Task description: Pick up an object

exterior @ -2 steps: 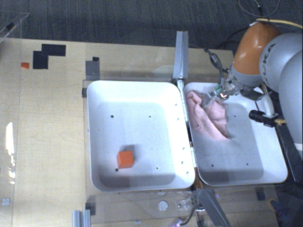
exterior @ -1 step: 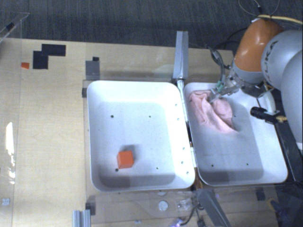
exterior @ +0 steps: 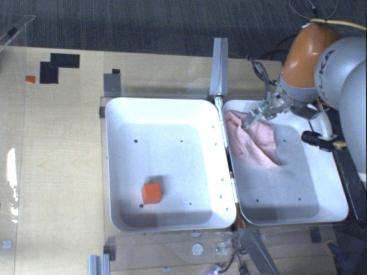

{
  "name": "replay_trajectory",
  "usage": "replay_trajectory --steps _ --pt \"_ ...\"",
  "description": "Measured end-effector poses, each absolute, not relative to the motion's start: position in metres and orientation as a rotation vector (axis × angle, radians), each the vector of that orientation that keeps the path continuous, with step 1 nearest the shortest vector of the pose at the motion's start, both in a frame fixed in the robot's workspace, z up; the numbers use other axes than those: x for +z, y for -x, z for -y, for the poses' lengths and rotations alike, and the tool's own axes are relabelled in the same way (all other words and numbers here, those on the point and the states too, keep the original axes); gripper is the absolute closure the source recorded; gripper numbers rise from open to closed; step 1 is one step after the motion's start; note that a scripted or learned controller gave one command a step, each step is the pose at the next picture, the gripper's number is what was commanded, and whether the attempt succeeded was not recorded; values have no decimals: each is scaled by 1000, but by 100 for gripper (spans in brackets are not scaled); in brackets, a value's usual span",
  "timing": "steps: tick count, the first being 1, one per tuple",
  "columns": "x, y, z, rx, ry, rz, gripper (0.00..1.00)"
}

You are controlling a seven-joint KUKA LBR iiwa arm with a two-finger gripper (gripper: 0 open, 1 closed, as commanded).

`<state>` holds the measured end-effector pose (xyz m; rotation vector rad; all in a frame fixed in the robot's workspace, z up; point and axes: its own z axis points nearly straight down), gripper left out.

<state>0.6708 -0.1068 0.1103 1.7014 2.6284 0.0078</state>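
A crumpled pink cloth [exterior: 255, 143] lies in the right bin [exterior: 298, 205], against its left wall and toward the back. My gripper [exterior: 252, 120] reaches in from the upper right and sits low on the cloth's top edge. Its fingers are drawn together into a narrow tip with a fold of the cloth pinched between them. The cloth bunches up toward that tip. A small orange cube [exterior: 152, 193] rests on the floor of the left bin [exterior: 132, 125], near its front left, far from the gripper.
A grey divider post [exterior: 218, 67] stands at the back between the two bins. The arm's orange band [exterior: 304, 50] and grey body hang over the right bin's back right corner. Black and orange marks lie on the bench at far left.
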Motion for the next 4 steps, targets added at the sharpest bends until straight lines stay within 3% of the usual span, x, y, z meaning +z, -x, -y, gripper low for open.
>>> replay_trajectory --steps 1,2,3,4 --pt "188 -671 73 11 -2190 -2240 0" --pt "97 -661 120 10 -2208 -2224 0" --pt "110 -663 118 17 -2197 -2227 100" --pt "110 -663 118 17 -2197 -2227 0"
